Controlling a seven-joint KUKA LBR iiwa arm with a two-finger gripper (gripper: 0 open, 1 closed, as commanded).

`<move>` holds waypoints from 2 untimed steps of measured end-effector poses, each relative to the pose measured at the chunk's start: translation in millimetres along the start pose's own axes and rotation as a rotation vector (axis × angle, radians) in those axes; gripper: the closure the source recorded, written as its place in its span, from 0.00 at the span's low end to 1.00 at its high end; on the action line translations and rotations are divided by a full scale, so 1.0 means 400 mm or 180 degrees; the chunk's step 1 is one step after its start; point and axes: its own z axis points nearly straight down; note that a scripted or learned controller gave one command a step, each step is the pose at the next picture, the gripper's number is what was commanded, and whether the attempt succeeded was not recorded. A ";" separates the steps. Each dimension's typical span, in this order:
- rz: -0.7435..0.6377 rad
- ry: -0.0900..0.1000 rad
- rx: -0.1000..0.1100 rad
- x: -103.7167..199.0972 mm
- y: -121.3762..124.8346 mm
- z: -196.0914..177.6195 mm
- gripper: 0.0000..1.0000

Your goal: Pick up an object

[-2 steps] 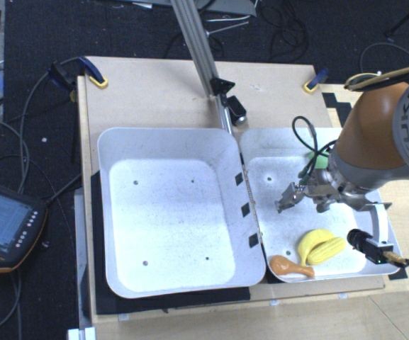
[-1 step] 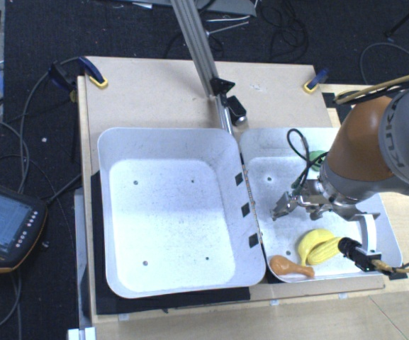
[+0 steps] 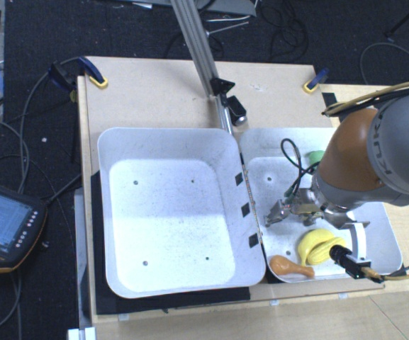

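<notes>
yellow banana bunch (image 3: 317, 246) | lying flat | right bin, near front rim, beside orange spoon-shaped piece (image 3: 290, 265)

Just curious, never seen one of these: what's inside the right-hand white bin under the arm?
In the right bin: a yellow banana-like toy, an orange spoon-shaped piece and something green. The arm covers the rest.

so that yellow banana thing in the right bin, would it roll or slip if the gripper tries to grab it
The yellow banana looks smooth and glossy, so it may slip between narrow fingers. Its curved, rounded body would probably rock or swivel rather than roll far if nudged. It lies close to the orange spoon-shaped piece and the right bin front wall, which could crowd a grasp by the gripper.
</notes>
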 end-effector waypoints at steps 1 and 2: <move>0.0001 0.0000 -0.0009 0.000 0.002 -0.030 1.00; -0.0002 -0.0003 -0.0024 0.002 -0.006 -0.183 1.00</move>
